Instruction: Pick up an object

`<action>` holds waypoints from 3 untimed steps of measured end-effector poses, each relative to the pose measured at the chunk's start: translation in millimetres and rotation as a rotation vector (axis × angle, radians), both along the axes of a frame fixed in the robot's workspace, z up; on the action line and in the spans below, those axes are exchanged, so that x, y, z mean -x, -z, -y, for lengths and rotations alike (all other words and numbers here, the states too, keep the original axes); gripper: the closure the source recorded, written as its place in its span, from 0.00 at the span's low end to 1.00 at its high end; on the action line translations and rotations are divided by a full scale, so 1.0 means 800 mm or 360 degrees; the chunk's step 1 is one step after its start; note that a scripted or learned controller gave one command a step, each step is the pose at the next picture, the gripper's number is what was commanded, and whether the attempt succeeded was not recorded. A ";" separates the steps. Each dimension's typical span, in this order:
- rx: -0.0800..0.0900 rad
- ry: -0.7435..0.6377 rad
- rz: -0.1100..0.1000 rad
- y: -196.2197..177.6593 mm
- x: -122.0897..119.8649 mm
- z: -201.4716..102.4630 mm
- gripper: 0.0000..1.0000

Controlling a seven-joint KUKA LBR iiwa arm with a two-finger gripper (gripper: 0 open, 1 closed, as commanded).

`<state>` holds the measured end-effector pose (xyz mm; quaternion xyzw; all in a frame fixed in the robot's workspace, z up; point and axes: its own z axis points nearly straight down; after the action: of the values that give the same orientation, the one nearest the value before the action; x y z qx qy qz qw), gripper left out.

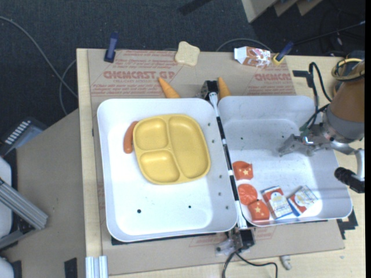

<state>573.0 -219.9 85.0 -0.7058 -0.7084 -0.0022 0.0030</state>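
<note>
In the right bin [264,114], my gripper [288,147] hangs low over the bare floor, reaching in from the right edge. Nothing shows in its grasp. Below and to its left lie a red block with a yellow star [242,170], a round red slice [247,191] and another red piece [259,211]. Two small cartons [278,202] [304,198] rest along the bin's front wall. In the left bin [162,219] sits a yellow divided plate [171,148], with a red sausage [128,138] tucked against its left side.
Behind the bins, on the cardboard, lie a bread slice [186,53], a carrot [168,88], an orange piece [223,87], a small printed pack [253,55] and a blue clip [111,46]. A black cable [316,88] loops near the arm.
</note>
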 end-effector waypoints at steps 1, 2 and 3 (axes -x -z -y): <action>0.0002 0.0005 -0.0006 0.002 0.118 0.002 0.00; 0.0010 0.0001 0.0005 -0.031 0.043 -0.145 0.00; 0.0016 0.0012 0.0001 -0.062 0.119 0.008 0.00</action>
<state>478.1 -226.0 134.8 -0.7085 -0.7057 0.0011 -0.0009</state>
